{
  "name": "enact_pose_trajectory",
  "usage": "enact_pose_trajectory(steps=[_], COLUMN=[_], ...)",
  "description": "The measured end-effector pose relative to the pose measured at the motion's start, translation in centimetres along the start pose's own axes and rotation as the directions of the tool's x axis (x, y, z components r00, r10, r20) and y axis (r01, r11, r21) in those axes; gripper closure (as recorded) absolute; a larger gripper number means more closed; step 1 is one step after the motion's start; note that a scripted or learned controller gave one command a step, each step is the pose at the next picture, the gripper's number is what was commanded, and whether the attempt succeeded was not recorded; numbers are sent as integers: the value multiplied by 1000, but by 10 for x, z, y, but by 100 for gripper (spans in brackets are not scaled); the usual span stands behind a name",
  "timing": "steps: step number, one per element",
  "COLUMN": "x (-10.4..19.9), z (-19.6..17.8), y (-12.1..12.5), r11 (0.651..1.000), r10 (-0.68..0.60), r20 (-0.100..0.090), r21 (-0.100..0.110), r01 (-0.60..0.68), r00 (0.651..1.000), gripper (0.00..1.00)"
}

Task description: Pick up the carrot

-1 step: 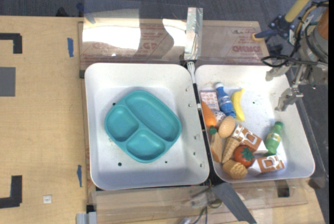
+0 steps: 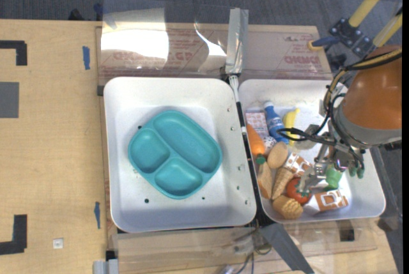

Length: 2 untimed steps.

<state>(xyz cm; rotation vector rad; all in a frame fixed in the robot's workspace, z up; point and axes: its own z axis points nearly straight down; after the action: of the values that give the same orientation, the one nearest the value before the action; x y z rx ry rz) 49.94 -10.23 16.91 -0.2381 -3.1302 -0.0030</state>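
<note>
Carrot lies along the left wall of the right bin, its orange length slanting down beside the divider, touching a heap of toy food. Left of it, the left bin holds a teal divided plate on the wooden surface. Farther right, the pincer hangs low over the clutter of packets and a red piece, well apart from the carrot; whether it is open or closed I cannot tell.
</note>
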Motion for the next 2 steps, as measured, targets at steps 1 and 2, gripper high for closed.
enact_pose_trajectory(steps=[1, 2], x=[-10, -78], z=[80, 81], y=[10, -14], r11=[991, 1000], r10=[136, -20], r20=[13, 13], r21=[0, 2], r01=[-136, 20], r00=[991, 1000], gripper=[0, 0])
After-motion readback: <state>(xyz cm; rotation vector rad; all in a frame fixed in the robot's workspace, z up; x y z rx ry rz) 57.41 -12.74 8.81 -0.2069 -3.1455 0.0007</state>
